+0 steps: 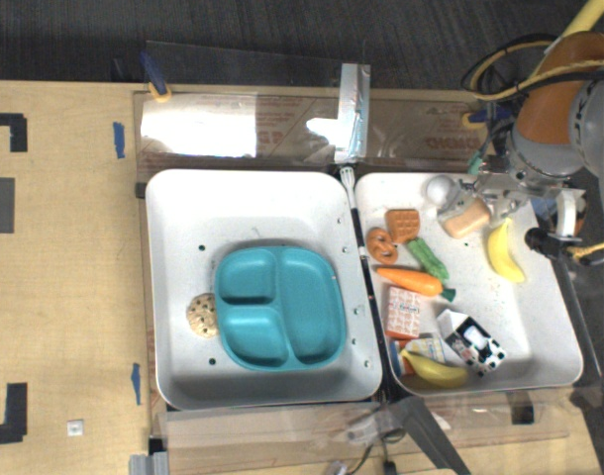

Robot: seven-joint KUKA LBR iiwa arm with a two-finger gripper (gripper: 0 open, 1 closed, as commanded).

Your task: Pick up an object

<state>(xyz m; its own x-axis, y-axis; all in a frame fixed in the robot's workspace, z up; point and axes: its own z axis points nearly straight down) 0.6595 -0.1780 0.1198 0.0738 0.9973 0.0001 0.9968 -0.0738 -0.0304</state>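
A wooden bench (64, 295) bears 2 white bins; the left bin (173, 206) holds a teal divided tray (279, 307) with a cookie (202, 315) beside it. My arm (559, 117) enters at upper right, cut off by the frame. My gripper (485, 194) hangs over the right bin (550, 344); how far it is parted I cannot tell. A tan block (464, 220) lies just below it, contact unclear; a banana (504, 251) near, a carrot (413, 280) farther left
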